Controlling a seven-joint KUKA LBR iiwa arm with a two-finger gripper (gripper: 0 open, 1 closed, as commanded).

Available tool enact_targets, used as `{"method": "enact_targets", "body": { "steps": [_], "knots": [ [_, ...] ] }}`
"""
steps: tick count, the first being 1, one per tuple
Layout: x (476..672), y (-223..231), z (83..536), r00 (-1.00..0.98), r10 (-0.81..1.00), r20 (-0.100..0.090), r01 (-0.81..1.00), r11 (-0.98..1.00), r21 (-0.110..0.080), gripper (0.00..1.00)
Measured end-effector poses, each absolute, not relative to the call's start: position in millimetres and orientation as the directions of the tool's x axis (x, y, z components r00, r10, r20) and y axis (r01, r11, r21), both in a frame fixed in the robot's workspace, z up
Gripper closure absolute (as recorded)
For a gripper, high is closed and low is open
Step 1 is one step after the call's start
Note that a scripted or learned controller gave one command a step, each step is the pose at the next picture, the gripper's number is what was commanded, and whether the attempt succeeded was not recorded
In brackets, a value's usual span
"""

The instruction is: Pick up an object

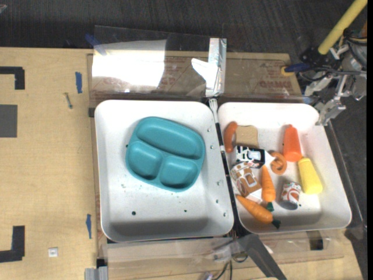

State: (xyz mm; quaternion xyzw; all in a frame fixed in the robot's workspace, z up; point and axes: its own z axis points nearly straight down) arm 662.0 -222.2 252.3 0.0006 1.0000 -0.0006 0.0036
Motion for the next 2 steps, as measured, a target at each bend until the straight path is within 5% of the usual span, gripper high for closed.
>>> {"method": "enact_targets", "body": {
  "steps": [1, 2],
  "knots": [
    [622.4, -220.1, 93.1, -0.993, 0.121, -0.006, 0.121, 0.993, 0.000, 0.00],
    [585.3, -218.9, 87.7, -0.969, 0.246, -0.006, 0.246, 0.969, 0.005, 0.00]
  ]
}}
